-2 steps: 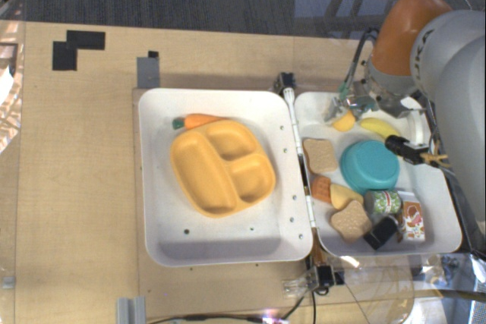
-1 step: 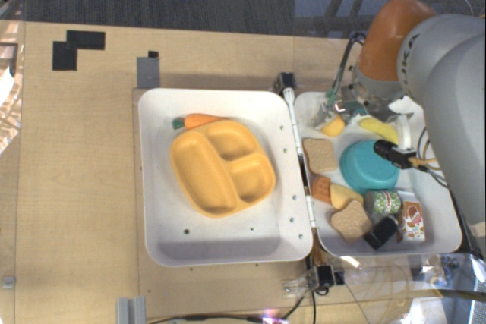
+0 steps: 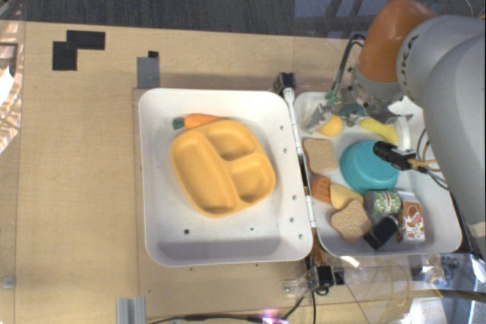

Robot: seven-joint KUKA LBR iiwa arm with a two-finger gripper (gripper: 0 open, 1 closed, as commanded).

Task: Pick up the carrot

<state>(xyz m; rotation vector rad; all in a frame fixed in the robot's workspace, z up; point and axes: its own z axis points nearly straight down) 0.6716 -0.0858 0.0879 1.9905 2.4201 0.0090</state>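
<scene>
The carrot (image 3: 201, 120), orange with a green stem end pointing left, lies in the left bin (image 3: 159, 231) against the far rim of a yellow divided plate (image 3: 222, 165). My gripper (image 3: 332, 108) hangs over the far left corner of the right bin (image 3: 444, 239), just above a small yellow lemon (image 3: 330, 127). It is well to the right of the carrot, across the wall between the bins. The arm's orange band (image 3: 391, 30) rises above it.
The right bin is crowded: a teal bowl (image 3: 368, 165), a banana (image 3: 378, 130), two bread slices (image 3: 320, 154) (image 3: 350, 220), cheese wedges (image 3: 334, 193), a can (image 3: 382, 202), a black block (image 3: 380, 233) and a small carton (image 3: 412, 222). Cables trail at the front.
</scene>
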